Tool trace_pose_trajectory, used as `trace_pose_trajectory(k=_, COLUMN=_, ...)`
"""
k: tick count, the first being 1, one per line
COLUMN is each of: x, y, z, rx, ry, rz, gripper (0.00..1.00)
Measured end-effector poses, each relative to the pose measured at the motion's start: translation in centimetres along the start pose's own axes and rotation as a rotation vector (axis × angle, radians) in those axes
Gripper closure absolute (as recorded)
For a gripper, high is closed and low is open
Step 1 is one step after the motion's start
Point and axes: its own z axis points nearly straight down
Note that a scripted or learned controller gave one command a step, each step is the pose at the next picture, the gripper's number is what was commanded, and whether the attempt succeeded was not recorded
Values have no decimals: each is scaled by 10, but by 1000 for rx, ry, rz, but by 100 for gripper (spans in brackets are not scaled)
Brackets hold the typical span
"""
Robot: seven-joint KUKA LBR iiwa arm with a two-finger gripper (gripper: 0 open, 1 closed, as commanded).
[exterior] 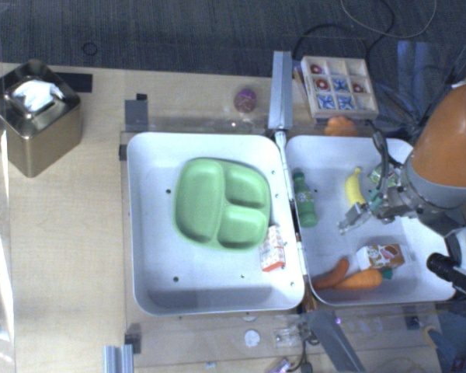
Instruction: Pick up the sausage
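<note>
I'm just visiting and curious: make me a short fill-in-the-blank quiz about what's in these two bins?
1. The sausage lies in the ____ bin.
2. Beside the sausage lies an orange ____.
3. The green divided tray sits in the ____ bin.
4. The claw hovers just below a yellow ____.

Missing words: right; carrot; left; banana

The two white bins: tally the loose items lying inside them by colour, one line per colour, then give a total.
Green: 2, divided plate, bottle
Yellow: 1, banana
Orange: 1, carrot
Reddish-brown: 1, sausage
Red-and-white: 2, cartons
Total: 7
</note>
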Motion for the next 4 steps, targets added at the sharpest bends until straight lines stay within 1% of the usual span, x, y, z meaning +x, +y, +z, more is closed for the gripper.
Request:
trace_pose_trajectory(k=1, x=-2, y=-9, z=104, rx=2, ry=1, rz=-52, gripper=0)
trace_pose_trajectory(k=2, x=-3, y=-5, z=125, rx=-8, ry=-2, rz=-50, gripper=0)
trace_pose_trajectory(k=3, x=-5, y=-1, z=112, rx=-22, ry=-9, rz=-50, gripper=100)
trace_pose_trajectory(k=4, x=-5, y=-1, z=112, rx=-21, ry=-9, rz=-50, gripper=0)
